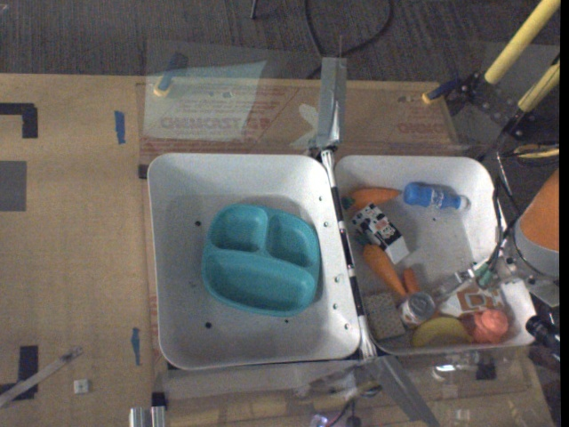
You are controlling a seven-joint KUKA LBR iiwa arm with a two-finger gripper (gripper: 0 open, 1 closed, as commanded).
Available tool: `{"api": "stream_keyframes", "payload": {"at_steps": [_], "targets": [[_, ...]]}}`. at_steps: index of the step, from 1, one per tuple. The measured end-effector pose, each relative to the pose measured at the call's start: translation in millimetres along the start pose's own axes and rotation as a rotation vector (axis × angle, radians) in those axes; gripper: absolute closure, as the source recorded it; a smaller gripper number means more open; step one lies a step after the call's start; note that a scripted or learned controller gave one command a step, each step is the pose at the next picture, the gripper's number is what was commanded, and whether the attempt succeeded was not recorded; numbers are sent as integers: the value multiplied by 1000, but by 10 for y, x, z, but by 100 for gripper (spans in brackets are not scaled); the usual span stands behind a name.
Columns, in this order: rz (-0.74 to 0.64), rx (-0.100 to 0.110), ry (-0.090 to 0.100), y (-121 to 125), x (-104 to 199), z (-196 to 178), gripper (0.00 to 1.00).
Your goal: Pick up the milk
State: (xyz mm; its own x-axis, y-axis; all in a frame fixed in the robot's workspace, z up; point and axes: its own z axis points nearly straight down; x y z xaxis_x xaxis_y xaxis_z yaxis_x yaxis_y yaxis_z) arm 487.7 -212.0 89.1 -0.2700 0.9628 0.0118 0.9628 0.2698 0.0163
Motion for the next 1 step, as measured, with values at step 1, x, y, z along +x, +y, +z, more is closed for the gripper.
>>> {"api": "stream_keyframes", "payload": {"at_steps": [1], "targets": [[-16, -10, 16, 98, 121, -116, 100]]}}
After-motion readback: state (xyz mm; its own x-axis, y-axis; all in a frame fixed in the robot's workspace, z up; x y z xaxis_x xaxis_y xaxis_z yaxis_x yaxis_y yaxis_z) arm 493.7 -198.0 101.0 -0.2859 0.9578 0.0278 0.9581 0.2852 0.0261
